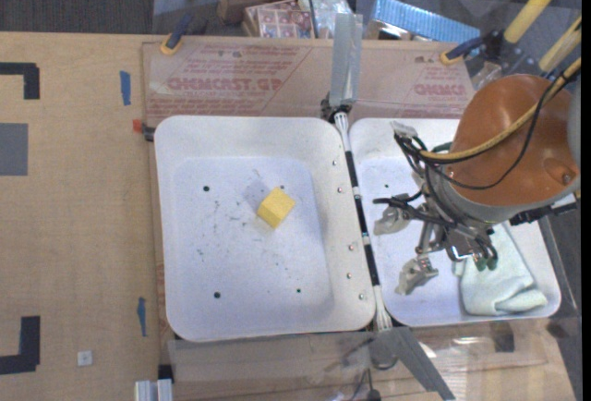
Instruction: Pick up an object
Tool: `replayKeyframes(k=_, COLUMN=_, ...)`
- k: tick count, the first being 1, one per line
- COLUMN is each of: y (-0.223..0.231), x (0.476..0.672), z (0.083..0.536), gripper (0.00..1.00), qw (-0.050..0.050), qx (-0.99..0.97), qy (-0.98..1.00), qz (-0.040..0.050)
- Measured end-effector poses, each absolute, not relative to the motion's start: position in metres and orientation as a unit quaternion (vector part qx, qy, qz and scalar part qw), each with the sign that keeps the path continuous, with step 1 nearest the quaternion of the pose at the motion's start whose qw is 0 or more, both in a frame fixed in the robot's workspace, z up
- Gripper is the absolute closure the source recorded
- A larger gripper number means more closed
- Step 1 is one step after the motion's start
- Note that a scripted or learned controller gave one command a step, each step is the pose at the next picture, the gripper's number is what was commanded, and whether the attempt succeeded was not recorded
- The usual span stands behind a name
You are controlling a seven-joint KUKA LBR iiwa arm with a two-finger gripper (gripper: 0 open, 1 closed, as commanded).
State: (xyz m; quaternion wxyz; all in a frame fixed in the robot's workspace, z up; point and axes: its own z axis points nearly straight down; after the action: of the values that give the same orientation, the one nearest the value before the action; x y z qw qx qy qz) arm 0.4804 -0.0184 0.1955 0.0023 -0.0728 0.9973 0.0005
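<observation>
Sitting alone in the left bin [185, 159] is a yellow block [275, 207], nothing crowding it. Over in the right bin [379, 150], the gripper [443, 251] hangs fingers spread, gripping nothing, a pale green cloth [503, 288] just beside it.

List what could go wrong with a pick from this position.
1. The gripper hangs over bare floor of the right bin, beside the pale green cloth; closing here would likely catch nothing.
2. The cloth is soft and crumpled near the bin's corner, so a grasp may snag only a fold and slip.
3. The yellow block lies in the left bin, across the divider.
</observation>
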Motion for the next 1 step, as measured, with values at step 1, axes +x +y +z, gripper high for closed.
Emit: replayKeyframes(k=1, y=-0.0501, x=0.4963, z=0.3089, gripper=0.00, qw=0.005, qx=-0.213, qy=0.977, qz=-0.0006)
